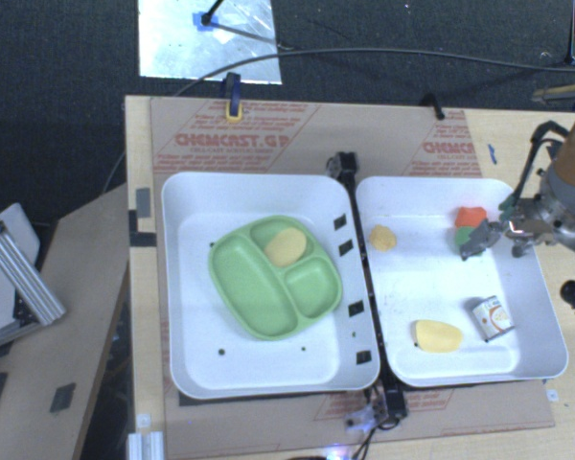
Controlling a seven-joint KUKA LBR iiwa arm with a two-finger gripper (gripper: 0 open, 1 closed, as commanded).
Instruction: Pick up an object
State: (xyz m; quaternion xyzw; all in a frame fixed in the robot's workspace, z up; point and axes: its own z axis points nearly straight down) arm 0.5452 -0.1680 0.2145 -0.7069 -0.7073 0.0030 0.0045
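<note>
Camera view, looking down on two bins. Reaching in from the right with the arm (567, 185) and hanging the gripper (477, 242) low over the right bin (546, 353), just beside the orange toy (471, 217). Likely going for that toy, it being nearest. Not able to tell if gripping, open or closed. Seeing a can (492, 317), a yellow lump (437, 335) and a small yellow bit (381, 239) lying well apart in that bin, likely leaving room for grabbing. Seeing a green plate (259, 295) in the left bin (187, 353), cupping a yellow ball (287, 246) in one pocket.
</note>
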